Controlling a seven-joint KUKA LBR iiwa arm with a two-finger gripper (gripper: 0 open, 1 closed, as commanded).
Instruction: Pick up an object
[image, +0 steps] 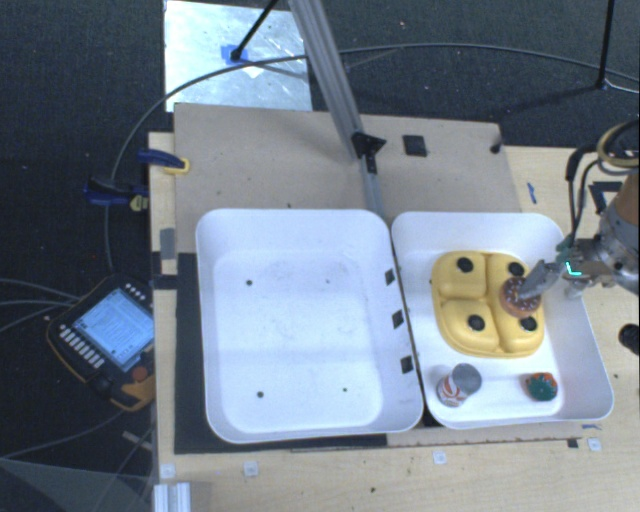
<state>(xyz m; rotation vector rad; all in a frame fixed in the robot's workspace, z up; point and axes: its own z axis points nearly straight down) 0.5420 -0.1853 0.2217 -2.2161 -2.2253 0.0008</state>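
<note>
My gripper (528, 288) reaches in from the right over the right bin (596, 372), its tip low over the right side of a yellow four-lobed block (478, 305) with black dots. A small brown and pink ring-shaped thing (517, 297) lies on the block right at the gripper's tip, partly covered by it. Whether the gripper touches it I cannot tell. A small grey, white and red ball-like object (458, 383) sits near the bin's front left corner. A small green and orange object (541, 386) rests near the front right.
The left bin (215, 300) stands beside the right one, its floor bare. A slanted grey pole (335, 80) crosses the back of the bench. A teach pendant (105, 340) lies off the bench to the left, with blue clamps (115, 192) on the left edge.
</note>
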